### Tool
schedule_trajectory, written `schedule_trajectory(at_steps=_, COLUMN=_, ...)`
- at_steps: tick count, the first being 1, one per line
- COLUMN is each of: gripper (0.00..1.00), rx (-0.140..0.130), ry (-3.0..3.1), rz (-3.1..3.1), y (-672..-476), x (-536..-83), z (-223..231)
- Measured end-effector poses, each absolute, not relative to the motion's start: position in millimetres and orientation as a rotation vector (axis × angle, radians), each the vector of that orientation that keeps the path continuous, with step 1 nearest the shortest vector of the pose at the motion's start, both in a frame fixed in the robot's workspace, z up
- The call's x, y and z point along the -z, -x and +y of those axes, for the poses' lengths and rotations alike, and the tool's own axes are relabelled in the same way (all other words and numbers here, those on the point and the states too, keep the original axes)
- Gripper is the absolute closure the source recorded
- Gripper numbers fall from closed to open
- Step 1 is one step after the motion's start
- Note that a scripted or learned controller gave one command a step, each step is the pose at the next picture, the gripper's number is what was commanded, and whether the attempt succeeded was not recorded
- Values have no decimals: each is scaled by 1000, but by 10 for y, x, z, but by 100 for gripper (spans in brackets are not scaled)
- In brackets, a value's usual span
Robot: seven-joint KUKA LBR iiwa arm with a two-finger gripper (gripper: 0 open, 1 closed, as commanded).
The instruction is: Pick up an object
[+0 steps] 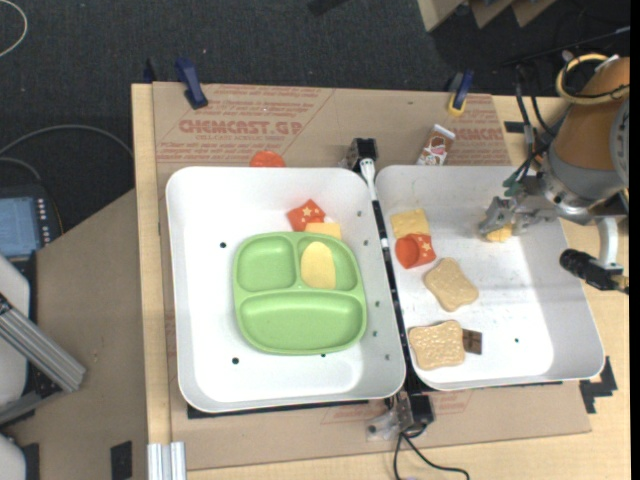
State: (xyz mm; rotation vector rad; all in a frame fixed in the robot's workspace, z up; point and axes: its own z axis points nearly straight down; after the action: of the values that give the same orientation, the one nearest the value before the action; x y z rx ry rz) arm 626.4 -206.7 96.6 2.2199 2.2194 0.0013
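My gripper (503, 219) hangs low over the upper right part of the right bin (545, 313), and the arm comes in from the right edge. A small yellow piece (497, 235) lies right at its tip, touching or just under it. To the left in the same bin are a yellow block (408, 222), a red star-marked piece (413, 250), a tan cracker (450, 285), a square toast (436, 344) and a small brown bit (472, 343).
The left bin (195, 298) holds a green divided plate (297, 320) with a pale yellow item (318, 264) in its upper right compartment. A red star block (306, 214) sits behind it. A small carton (435, 148) and an orange disc (266, 159) lie on the cardboard behind the bins.
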Motion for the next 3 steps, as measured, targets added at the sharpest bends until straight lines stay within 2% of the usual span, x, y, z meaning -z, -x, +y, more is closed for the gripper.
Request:
schedule_trajectory(at_steps=1, gripper=100, rx=21, ry=-2223, rz=2239, y=-6642, x=-1089, z=-1316)
schedule_trajectory(at_steps=2, gripper=100, rx=-5, ry=-2216, rz=2230, y=-6078, x=-1900, z=-658)
schedule_trajectory(at_steps=3, gripper=0, rx=1, ry=-2222, rz=2224, y=-6086, x=-1848, z=-700)
